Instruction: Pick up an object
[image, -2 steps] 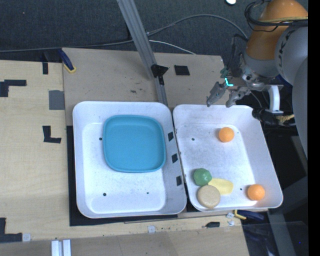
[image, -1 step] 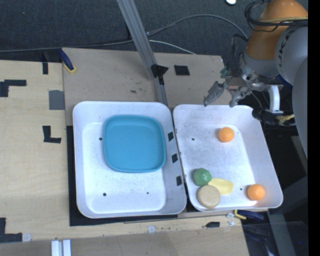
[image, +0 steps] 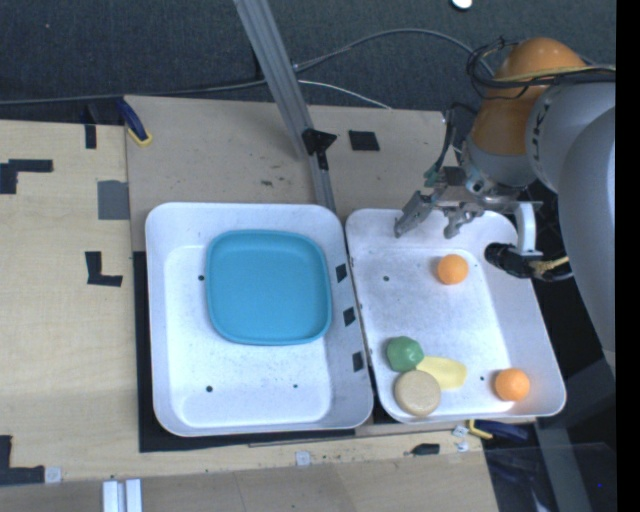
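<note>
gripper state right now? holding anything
gripper: open, fingers spread, nothing between them; it hangs over the far end of the right bin, up and left of the nearer orange ball.

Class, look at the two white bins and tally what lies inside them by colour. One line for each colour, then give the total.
Orange: 2, an upper ball and a lower ball
Green: 1, the green piece
Yellow: 1, the yellow piece
Beige: 1, the beige disc
Blue: 1, the blue plate
Total: 6
</note>
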